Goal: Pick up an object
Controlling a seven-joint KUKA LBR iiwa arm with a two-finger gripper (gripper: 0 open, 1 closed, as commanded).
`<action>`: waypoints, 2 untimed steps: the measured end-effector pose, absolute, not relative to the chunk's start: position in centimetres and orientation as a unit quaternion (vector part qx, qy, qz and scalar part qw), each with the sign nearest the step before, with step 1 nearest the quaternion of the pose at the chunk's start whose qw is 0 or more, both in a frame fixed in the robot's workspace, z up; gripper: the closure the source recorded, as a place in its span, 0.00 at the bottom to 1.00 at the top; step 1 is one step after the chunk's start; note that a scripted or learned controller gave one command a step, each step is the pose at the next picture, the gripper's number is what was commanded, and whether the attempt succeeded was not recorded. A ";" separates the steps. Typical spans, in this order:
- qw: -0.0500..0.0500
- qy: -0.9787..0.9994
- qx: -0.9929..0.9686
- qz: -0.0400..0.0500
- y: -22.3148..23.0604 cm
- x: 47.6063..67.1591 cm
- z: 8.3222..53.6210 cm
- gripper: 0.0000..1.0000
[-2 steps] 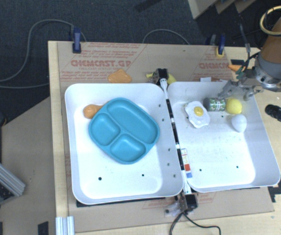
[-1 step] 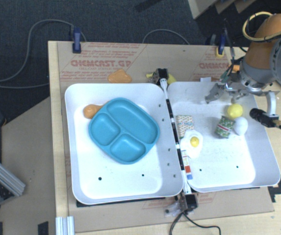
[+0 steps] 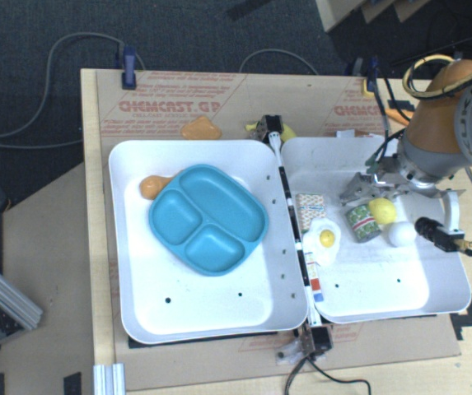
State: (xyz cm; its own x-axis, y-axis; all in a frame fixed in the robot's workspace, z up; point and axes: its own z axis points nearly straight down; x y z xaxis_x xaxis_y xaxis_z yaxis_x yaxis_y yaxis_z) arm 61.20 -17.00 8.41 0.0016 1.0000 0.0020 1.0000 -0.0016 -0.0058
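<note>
My gripper (image 3: 373,192) hangs low over the back middle of the right bin (image 3: 384,299), coming off the grey and orange arm (image 3: 441,130). Just below it lie a yellow lemon-like piece (image 3: 383,211) and a green can (image 3: 360,221), side by side and touching. A white ball (image 3: 401,234) rests to the right of them. A toy fried egg (image 3: 325,239) and a patterned packet (image 3: 310,207) sit near the bin's left wall. I cannot make out anything held by the gripper.
The left bin (image 3: 186,311) holds a blue divided plate (image 3: 208,218) and an orange piece (image 3: 151,186) at its back left. Another orange item (image 3: 200,127) lies on the bench behind the bins. Cables run along the bench's back edge.
</note>
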 end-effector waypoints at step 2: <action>-0.013 -0.705 -0.710 0.002 -10.5 55.4 8.8 0.00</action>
State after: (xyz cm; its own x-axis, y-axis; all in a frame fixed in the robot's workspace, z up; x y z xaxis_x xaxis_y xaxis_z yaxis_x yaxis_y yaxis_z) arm 55.40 -10.55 8.80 0.0072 0.9997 -0.0215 0.9998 -0.0068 0.0160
